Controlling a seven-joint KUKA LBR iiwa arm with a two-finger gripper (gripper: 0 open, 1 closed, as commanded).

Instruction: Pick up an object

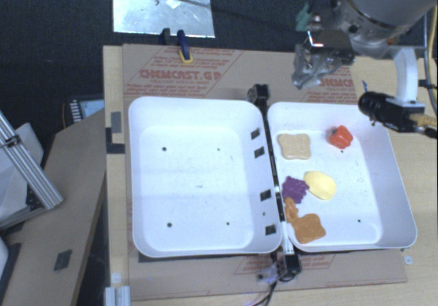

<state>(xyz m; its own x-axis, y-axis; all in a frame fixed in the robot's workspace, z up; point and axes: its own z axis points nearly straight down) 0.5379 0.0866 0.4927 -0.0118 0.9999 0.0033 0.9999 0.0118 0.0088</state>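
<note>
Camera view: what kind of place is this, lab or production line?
Likely a robot grasping lab bench: two white bins taped on cardboard, toy food such as a bread slice, and the arm's gripper above.

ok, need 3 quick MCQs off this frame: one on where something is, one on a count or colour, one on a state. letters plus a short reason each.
1. Where do the toy food pieces lie?
A. In the left bin
B. In the right bin
C. On the cardboard in front of the bins

2. How many pieces are in that bin?
A. Three
B. Five
C. Eight

3. What is the arm doing with the objects?
A. Gripper is above the bin's far edge, touching none of them
B. Gripper is pressed onto the yellow piece
C. Gripper is lifting the red piece

Key:
1 B: all pieces sit in the right bin.
2 B: beige toast, red piece, purple piece, yellow piece, orange piece.
3 A: the gripper hangs over the cardboard behind the bin, apart from every piece.
</note>
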